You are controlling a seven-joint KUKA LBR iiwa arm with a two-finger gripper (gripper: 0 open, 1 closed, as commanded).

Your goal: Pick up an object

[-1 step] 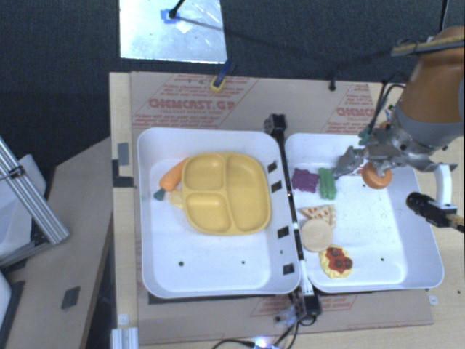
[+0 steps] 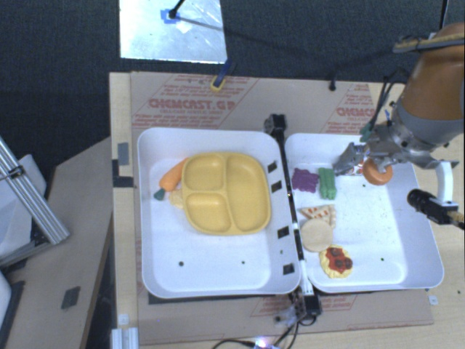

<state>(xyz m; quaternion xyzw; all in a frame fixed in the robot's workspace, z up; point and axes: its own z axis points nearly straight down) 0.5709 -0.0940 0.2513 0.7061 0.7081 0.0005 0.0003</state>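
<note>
In the right bin (image 2: 407, 267) lie a purple bunch of grapes (image 2: 305, 180), a green pickle (image 2: 328, 183), a triangular sandwich piece (image 2: 320, 212), a round beige cracker (image 2: 316, 234) and a small pizza slice (image 2: 336, 262). An orange round fruit (image 2: 378, 173) sits near the bin's far right, partly under the arm's wrist. My gripper (image 2: 352, 160) hangs over the far part of the right bin, just right of the pickle and left of the orange fruit. Whether it touches anything is unclear.
The left bin (image 2: 156, 267) holds a yellow divided plate (image 2: 221, 193) with a carrot (image 2: 172, 174) at its left edge. A black divider with clips (image 2: 287, 209) runs between the bins. A black arm part (image 2: 432, 206) overhangs the right bin's right side.
</note>
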